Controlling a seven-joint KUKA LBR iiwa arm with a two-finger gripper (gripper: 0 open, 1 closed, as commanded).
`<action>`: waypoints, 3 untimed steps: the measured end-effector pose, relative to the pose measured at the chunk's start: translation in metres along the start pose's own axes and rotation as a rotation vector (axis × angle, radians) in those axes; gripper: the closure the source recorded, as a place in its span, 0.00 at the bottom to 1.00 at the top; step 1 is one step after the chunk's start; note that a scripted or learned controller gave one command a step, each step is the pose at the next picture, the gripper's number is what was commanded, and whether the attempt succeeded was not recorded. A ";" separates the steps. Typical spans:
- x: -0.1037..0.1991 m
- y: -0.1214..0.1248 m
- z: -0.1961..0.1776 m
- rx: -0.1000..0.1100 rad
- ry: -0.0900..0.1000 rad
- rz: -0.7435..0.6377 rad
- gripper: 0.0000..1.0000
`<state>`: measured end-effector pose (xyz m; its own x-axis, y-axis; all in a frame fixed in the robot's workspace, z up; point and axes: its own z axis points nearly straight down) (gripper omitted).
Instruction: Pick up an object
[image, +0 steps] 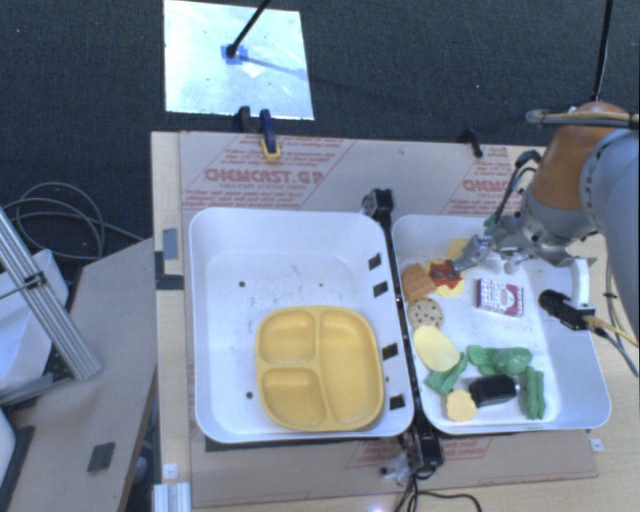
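From above, the right bin (585, 400) holds a crowd of toy food. At its ten o'clock lie an orange-brown piece (417, 280) and a red piece on yellow (445, 275), touching each other. Just below them sits a chocolate-chip cookie (426, 313), and at the bin's centre a small red-and-white packet (498, 297). Toward six o'clock lie a pale yellow oval (436, 348), a smaller yellow lump (461, 405), a black block (492, 390) and three green pieces: one (447, 377) beside the oval, one (500, 357) above the block, one (534, 392) at its right.

The left bin (225, 250) holds one yellow three-compartment tray (320, 366) at its five o'clock.

The arm (590, 180) enters from three o'clock, bent over the right bin's upper part. Its gripper (470, 255) slants toward nine o'clock, its tip just beside the red piece. Whether its fingers are apart or together I cannot tell; nothing is seen between them. A black part (562, 308) of the arm hangs over the bin's right side, right of the packet.
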<state>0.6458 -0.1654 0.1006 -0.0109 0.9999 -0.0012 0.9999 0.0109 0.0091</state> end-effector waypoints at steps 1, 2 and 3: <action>0.032 0.026 0.014 0.001 0.000 0.005 0.00; 0.030 0.022 0.006 0.015 0.000 0.003 1.00; 0.030 0.023 0.005 0.010 -0.002 0.000 0.00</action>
<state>0.6688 -0.1352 0.0958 -0.0104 0.9999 -0.0030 0.9999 0.0104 -0.0013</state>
